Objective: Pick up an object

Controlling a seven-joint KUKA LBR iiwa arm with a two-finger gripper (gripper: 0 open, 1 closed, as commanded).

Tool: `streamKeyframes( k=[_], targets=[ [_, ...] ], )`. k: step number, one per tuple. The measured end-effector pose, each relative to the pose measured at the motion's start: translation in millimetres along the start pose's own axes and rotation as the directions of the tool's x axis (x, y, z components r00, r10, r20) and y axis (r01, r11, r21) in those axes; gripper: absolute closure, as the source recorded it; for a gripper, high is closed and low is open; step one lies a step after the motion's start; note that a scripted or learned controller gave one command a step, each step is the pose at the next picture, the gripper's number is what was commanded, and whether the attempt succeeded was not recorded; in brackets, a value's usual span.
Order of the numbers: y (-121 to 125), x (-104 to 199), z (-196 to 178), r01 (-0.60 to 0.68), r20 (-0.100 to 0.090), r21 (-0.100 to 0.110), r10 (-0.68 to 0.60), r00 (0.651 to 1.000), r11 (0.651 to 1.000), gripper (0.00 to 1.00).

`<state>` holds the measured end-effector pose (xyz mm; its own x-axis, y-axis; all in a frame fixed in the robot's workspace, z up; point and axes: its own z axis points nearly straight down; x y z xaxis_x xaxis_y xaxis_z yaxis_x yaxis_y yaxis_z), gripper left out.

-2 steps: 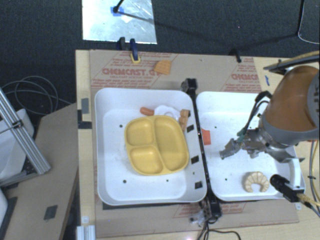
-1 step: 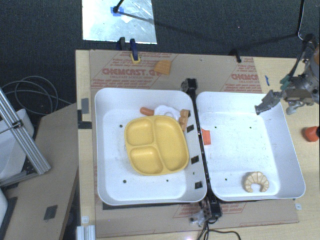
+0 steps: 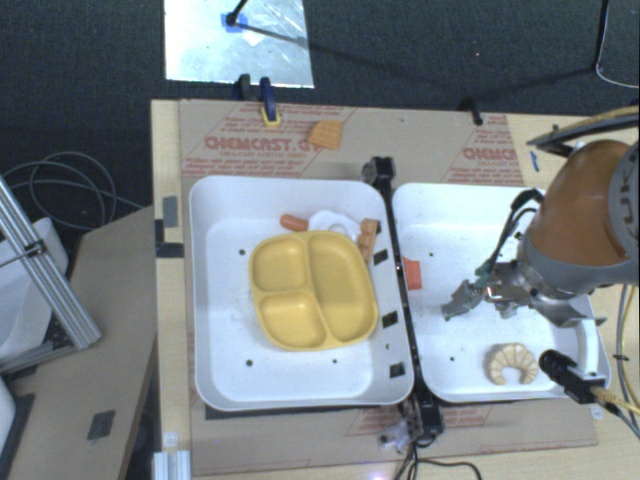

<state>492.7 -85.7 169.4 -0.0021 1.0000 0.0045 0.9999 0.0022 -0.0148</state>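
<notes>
My gripper (image 3: 458, 306) hangs low over the middle of the right bin (image 3: 440, 208), pointing left, with the arm's orange band (image 3: 585, 213) behind it at the right. A tan croissant (image 3: 512, 362) lies on the bin floor to the gripper's lower right, apart from it. A small orange-red piece (image 3: 412, 273) sits against the divider, left of and above the gripper. In the left bin (image 3: 215, 298) lies a yellow divided plate (image 3: 312, 291), with a small orange sausage (image 3: 293, 223), a white piece (image 3: 335, 225) and a brown block (image 3: 368, 234) behind it.
A tan cracker-like piece (image 3: 325, 134) lies on the cardboard behind the bins. Black clips (image 3: 380, 170) hold the rims where the bins meet. Cables (image 3: 575, 373) trail at the arm's lower right. A metal frame (image 3: 40, 288) stands at the left.
</notes>
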Motion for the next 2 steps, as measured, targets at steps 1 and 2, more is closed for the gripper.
streamKeyframes(
  k=[1, 2],
  targets=[
    [-8.2, -92.5, -169.7, -0.009, 0.015, -0.035, 0.009, 1.000, 0.999, 0.00],
    [-6.9, -7.8, -77.6, 0.008, 0.001, -0.011, -0.008, 1.000, 1.000, 0.00]
  ],
)
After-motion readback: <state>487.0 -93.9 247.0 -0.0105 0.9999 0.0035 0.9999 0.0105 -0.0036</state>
